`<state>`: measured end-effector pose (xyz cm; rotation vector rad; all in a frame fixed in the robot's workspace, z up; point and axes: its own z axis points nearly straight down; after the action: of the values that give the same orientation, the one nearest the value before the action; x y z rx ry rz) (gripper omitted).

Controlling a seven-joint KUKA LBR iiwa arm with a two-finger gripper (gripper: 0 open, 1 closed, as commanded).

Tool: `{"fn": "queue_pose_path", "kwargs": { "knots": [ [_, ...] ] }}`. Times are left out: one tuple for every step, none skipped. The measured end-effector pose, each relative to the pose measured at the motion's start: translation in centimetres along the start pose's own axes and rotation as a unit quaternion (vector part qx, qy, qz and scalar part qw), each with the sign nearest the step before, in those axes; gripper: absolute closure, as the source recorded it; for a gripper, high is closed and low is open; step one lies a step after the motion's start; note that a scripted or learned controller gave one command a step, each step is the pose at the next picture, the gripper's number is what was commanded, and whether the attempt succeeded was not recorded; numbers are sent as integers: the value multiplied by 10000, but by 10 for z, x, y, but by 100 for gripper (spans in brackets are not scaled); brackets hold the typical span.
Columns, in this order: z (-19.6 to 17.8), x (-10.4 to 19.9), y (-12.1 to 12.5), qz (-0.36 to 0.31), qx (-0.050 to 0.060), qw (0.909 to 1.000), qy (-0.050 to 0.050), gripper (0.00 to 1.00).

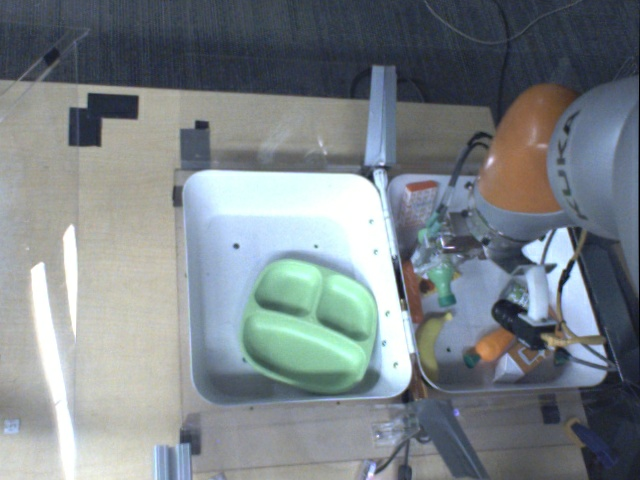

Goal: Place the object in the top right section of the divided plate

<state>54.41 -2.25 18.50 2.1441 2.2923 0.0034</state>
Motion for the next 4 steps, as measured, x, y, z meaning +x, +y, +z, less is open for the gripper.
{"fn": "queue_pose_path", "kwargs": {
  "knots": [
    [0,88,-3,-688,3,9976,7,100],
    [0,88,-3,-686,3,9976,7,0],
    [1,17,-8,-558,3,9984,3,0],
    [-99,-36,22,-175,-16,9998,-2,0]
  ]
}}
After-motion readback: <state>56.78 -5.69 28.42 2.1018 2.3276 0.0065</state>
